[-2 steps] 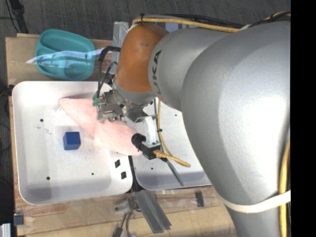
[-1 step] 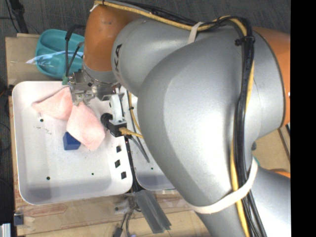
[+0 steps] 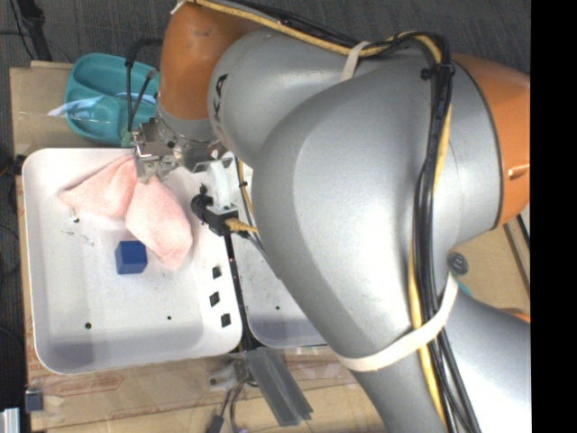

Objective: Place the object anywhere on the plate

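pink cloth [image 3: 149, 207] lies crumpled in the upper part of the left white bin [image 3: 54, 332], one fold reaching toward the bin's upper left corner and a thicker fold hanging down toward the middle. the gripper [image 3: 149, 162] sits right at the cloth's upper edge, touching or just above it; its metal parts are small and partly hidden by the wrist, so i cannot tell whether they are spread or pinching the fabric. a small blue block [image 3: 131, 257] rests on the bin floor just beside the cloth's lower fold, to its left and a little below. behind the bin's top edge, on the wooden bench [image 3: 117, 395], stands a teal plastic dish [image 3: 99, 97] with something clear and crinkled lying in it. the grey arm [image 3: 361, 197] with its orange band [image 3: 185, 57] covers most of the right bin [image 3: 279, 332], of which a strip of the lower rim shows. black and yellow cables [image 3: 433, 133] run along the arm, held by a white strap.
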You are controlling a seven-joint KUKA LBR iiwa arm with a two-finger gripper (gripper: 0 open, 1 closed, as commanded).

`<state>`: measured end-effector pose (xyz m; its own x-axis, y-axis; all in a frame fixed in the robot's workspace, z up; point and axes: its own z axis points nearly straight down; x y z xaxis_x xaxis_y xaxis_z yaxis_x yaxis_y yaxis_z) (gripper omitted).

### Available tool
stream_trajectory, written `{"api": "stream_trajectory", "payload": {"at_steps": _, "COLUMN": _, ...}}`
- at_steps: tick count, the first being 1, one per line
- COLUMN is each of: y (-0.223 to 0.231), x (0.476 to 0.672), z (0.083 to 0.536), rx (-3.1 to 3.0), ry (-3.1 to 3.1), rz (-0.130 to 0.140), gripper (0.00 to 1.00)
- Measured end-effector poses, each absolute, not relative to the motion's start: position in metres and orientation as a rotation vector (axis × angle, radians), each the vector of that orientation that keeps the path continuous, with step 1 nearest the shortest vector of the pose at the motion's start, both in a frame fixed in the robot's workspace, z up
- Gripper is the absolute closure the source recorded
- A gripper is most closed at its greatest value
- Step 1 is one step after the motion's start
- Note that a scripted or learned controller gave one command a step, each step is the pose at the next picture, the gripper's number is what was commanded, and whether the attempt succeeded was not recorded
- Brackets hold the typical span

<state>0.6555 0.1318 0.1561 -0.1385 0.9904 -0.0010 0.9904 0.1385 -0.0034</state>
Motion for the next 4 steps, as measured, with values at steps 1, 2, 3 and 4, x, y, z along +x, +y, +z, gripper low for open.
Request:
{"api": "stream_trajectory", "payload": {"at_steps": 1, "y": 0.134, "x": 0.657, "z": 0.094, "rx": -2.049, "ry": -2.384, "rz": -0.002, "gripper": 1.0}}
{"api": "stream_trajectory", "payload": {"at_steps": 2, "y": 0.185, "x": 0.639, "z": 0.138, "rx": -1.765, "ry": -2.599, "rz": 0.0, "gripper": 1.0}}
{"api": "stream_trajectory", "payload": {"at_steps": 3, "y": 0.198, "x": 0.656, "z": 0.152, "rx": -1.719, "ry": -2.628, "rz": 0.002, "gripper": 1.0}}
{"api": "stream_trajectory", "payload": {"at_steps": 4, "y": 0.202, "x": 0.656, "z": 0.216, "rx": -1.36, "ry": -2.833, "rz": 0.0, "gripper": 1.0}}
